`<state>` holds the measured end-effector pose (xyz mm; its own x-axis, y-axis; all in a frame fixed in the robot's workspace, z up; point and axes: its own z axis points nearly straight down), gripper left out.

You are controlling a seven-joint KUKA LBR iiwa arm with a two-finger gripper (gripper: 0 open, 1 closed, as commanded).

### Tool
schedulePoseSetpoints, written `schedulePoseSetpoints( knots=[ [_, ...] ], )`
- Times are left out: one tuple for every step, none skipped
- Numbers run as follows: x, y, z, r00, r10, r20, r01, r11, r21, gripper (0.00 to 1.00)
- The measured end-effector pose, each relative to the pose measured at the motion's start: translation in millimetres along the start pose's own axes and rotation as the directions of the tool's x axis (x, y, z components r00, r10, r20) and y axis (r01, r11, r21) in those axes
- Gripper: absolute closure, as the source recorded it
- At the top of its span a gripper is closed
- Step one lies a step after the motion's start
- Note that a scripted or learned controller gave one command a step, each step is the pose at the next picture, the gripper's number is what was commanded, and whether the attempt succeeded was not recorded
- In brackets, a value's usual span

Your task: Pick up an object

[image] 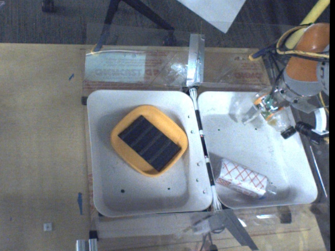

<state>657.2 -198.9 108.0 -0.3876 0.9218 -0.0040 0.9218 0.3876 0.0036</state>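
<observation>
An orange-yellow pad with a dark ribbed panel (149,140) lies in the middle of the left bin (99,192). A white packet with a red lattice print (242,178) rests near the front of the right bin (293,161), slightly tilted. My gripper (257,110) hangs over the right bin's far right corner, below the grey wrist with its orange band (309,41). It is well away from the packet, and I see nothing held in it.
A metal divider (196,61) stands behind the seam between the bins. Clear plastic sheeting (136,67) lies on the bench behind the left bin. Cables (306,132) run along the right bin's right rim. An office chair base (115,4) stands on the floor beyond.
</observation>
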Motion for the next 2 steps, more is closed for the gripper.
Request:
schedulePoseSetpoints(
  knots=[
    [24,12,-88,0.920,-0.392,0.002,0.392,0.920,-0.002,0.00],
    [26,-68,-100,0.878,-0.478,-0.003,0.478,0.878,0.000,0.00]
  ],
)
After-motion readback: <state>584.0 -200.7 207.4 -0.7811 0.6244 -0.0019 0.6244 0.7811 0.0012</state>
